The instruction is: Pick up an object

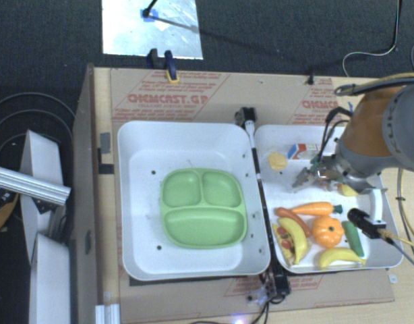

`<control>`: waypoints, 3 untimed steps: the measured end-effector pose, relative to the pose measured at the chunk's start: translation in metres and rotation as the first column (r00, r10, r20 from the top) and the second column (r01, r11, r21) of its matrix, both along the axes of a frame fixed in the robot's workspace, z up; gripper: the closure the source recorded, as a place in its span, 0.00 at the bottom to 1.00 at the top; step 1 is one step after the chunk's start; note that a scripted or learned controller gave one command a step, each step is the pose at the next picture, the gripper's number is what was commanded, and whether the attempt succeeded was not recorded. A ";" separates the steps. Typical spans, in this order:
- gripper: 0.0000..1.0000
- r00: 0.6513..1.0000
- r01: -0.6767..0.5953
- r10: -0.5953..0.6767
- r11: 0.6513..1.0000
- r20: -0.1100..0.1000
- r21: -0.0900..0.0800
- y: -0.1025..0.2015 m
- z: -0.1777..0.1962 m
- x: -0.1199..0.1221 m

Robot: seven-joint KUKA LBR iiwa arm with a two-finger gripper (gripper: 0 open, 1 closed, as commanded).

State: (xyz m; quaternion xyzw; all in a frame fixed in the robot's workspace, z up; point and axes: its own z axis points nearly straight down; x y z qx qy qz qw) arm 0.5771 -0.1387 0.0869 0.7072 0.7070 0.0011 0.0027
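Camera view takes in both bins from above. On the left, the left bin (136, 248) holds a green divided plate (203, 206) and nothing else. Across the divider, the right bin (278, 135) carries the pickable things: a small yellow piece (278, 160) and a red-white-blue box (299, 151) near the back, then toward the front a carrot (315, 208), a banana with a red strip (293, 237), an orange (327, 231), a second banana (339, 256) and a green pepper (353, 239). The gripper (316, 176) hangs low over the bare middle of this bin, just behind the carrot, its metal tips apart with nothing between them. From the look of it, nothing is picked yet; choosing, closing and lifting all remain.
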 end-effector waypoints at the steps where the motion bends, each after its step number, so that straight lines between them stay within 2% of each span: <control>1: 0.00 1.000 -0.005 0.005 1.000 -0.019 0.006 -0.017 -0.001 0.088; 2: 0.00 1.000 -0.001 0.001 1.000 0.004 -0.002 -0.050 0.089 0.093; 3: 0.00 1.000 0.001 -0.001 1.000 -0.005 0.001 -0.065 0.088 0.053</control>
